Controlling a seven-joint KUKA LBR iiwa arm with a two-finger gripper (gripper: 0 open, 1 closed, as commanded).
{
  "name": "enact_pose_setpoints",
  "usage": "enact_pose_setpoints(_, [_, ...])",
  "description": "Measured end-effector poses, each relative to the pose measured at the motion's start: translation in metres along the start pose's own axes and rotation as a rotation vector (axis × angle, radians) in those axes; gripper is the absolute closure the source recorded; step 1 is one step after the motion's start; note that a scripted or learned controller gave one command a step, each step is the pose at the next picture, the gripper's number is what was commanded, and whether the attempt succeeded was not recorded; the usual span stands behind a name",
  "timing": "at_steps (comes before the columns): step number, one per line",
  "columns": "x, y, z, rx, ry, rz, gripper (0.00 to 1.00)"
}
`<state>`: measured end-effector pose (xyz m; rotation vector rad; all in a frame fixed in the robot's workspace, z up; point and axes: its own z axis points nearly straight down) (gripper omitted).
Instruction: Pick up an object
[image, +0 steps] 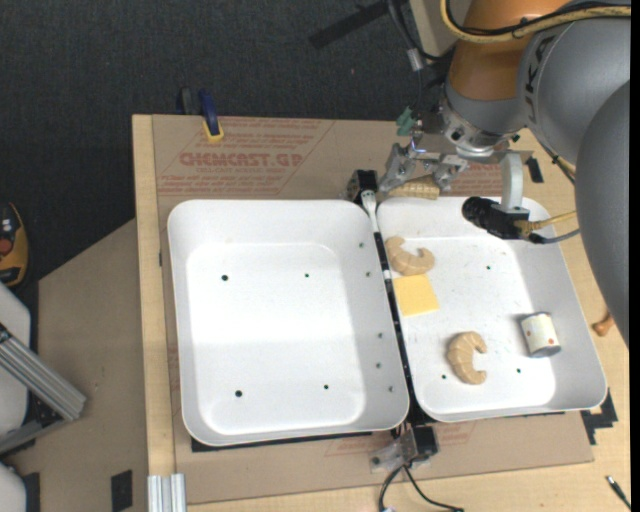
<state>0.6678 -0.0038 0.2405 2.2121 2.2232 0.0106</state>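
In the shallow white plastic right bin (500, 300), closest to its near edge, a curved, tan, bread-like crescent (467, 357) is seen lying flat, its hollow side turned towards the far right. Just beyond it, near the right edge, a small white cylinder (540, 333) lies on its side. Farther in, a flat yellow square (415, 296) lies just beside the left wall, and a second tan crescent (410, 258) lies just past it, close to the same wall. The matching shallow white left bin (270, 320) is set edge to edge against that wall.

At the far-left corner of the right bin, over the far rim, a pale, lumpy, elongated tan piece (412, 188) is found. It is much the same colour as the crescents, though it is narrower, and only a slight arch can be made out. Its long axis is laid along the far edge, one end pointing to the left corner and the other towards the middle of that edge.

The metal two-finger gripper (422, 178) is placed directly above the tan piece, and in this view the two appear to touch. Whether the piece is clamped cannot be told, nor how wide the pincer stands. The grey arm with its orange band (500, 80) is seen rising behind it, past the far-right corner.
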Motion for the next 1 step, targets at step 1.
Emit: enact_pose_setpoints(1, [0.0382,-0.0419,0.0306,0.016,0.001,0.002,1.00])
